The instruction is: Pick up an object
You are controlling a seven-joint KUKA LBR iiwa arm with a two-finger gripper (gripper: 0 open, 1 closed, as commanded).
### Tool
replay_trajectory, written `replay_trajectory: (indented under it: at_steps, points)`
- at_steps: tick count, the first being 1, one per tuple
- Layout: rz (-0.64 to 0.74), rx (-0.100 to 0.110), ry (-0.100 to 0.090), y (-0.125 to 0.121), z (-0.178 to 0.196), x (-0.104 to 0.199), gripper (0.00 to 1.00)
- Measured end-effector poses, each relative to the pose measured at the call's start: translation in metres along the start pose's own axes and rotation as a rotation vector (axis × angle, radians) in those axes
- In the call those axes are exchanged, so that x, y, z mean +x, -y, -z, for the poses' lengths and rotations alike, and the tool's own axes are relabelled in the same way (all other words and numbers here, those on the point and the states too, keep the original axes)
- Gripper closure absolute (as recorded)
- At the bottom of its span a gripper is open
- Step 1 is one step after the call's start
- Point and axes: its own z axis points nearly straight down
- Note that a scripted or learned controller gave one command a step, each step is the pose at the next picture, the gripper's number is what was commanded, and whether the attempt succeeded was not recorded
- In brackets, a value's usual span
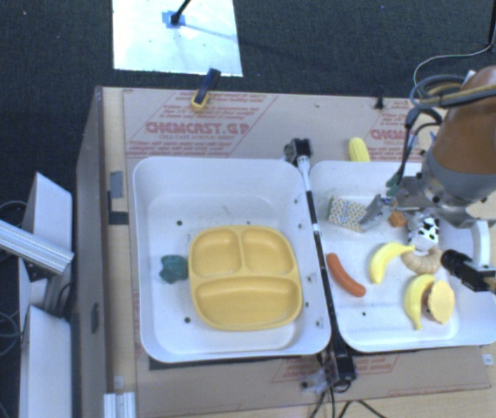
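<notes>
— What colours do you see in your left white plastic bin?
— You have a yellow three-compartment plastic tray and a small dark green lump.
— And your right white plastic bin?
— An orange-red sausage-shaped toy, two yellow plastic bananas, a black-and-white spotted toy, a pale speckled block.

- "CHEMCAST GP" in red print stands on the board just behind the left bin.
- The same red print repeats behind the right bin, only partly readable.
- Fainter red lettering elsewhere on the board is illegible.
</notes>
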Motion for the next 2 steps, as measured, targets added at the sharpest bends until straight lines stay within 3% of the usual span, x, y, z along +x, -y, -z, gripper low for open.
replay_trajectory:
  at_steps: [1, 2]
  points:
    - [-0.002, 0.000, 0.001, 0.023, -0.103, -0.024, 0.00]
    - [-0.002, -0.002, 0.000, 0.023, -0.093, -0.024, 1.00]
